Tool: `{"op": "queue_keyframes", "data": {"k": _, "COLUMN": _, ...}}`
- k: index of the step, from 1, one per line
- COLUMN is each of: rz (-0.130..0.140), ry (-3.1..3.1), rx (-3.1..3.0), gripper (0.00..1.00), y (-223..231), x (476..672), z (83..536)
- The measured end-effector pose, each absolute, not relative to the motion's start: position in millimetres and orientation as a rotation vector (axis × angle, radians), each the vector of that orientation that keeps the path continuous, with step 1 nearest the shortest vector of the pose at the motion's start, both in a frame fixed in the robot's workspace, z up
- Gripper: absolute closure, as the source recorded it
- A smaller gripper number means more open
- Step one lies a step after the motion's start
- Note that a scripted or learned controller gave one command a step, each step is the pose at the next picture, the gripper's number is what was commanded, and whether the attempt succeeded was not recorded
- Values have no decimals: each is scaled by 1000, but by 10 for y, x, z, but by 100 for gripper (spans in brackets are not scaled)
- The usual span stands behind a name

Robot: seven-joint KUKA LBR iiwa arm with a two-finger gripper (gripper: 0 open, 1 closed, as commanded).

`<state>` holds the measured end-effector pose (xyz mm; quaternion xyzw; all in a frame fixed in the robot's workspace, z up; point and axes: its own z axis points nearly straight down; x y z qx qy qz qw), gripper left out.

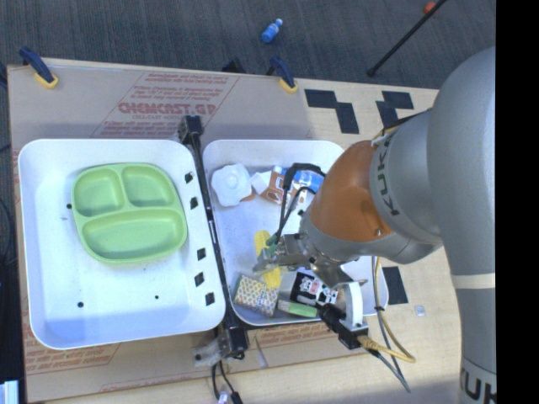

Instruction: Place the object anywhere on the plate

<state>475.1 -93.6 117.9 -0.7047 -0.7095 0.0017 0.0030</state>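
A light green plate (128, 211) with three compartments lies in the left bin (50, 310), and nothing rests on it. My gripper (276, 257) is down in the right bin (221, 154), low among the loose objects and under the orange wrist band. It sits right by a small yellow and green object (264, 244). The wrist hides what lies directly beneath the gripper.
The right bin holds a crumpled white object (229, 183), a brown packet (274, 188), a blue item (301, 176), a patterned yellow box (255, 294), a black and white item (308, 289) and a green stick (296, 309). A black divider (202, 217) separates the bins.
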Motion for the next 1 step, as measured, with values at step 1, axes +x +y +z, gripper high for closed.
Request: {"op": "queue_keyframes", "data": {"k": 1, "rz": 0, "ry": -2228, "rx": -2216, "gripper": 100, "y": -840, "x": 5512, "z": 2004}}
